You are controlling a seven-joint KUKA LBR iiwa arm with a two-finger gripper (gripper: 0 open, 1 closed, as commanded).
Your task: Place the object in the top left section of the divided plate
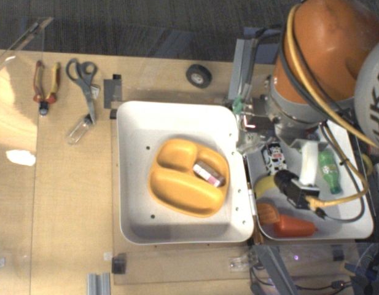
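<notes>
A yellow divided plate [180, 189] lies in the middle of the left white bin [137, 165]. A small pink, white and grey box [209, 174] rests on the plate, in its right-hand section, slanted down to the right. The plate's top left section [175, 152] holds nothing. My gripper [255, 129] hangs under the grey and orange wrist [318, 48], over the wall between the two bins and near their far edge. It is up and to the right of the box and apart from it. The wrist hides most of it.
The right bin [355, 226] holds a green bottle [328, 171], a white piece [309, 161], a red item [293, 227], a yellow item [265, 186] and a small figure [275, 157]. On the bench at the far left lie scissors [85, 82], pliers [45, 85] and a black roll [199, 75].
</notes>
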